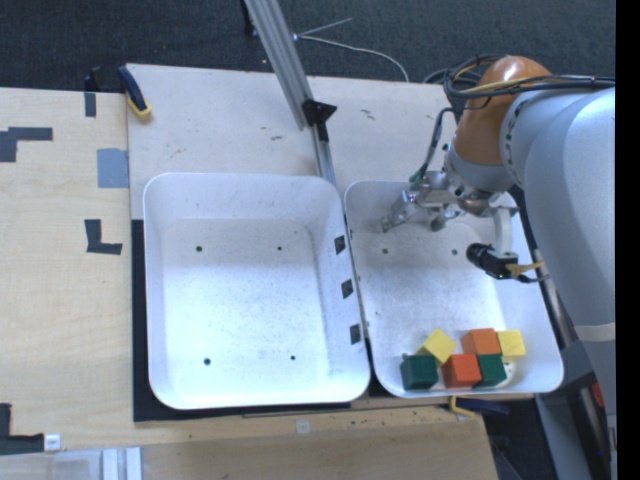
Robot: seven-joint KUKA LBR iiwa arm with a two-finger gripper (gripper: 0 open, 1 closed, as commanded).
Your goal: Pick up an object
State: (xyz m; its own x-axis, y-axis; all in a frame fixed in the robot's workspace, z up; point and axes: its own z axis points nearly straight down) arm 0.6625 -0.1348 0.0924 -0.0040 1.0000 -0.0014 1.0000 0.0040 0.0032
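Your gripper [405,211] hangs over the upper part of the right bin [400,283], and the cluster of blocks [462,358] lies toward the lower right of the frame from it — well apart, packed into the bin's bottom corner. How the claw stands I cannot tell; nothing shows between it. The blocks sit touching: yellow block [439,345] nearest the claw, green block [420,372] just below it, orange and red alongside. The left bin [160,288] holds no blocks — only dark specks.

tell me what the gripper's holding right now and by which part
Nothing. The gripper hangs over the far end of the right bin, apart from the blocks clustered at its near end.
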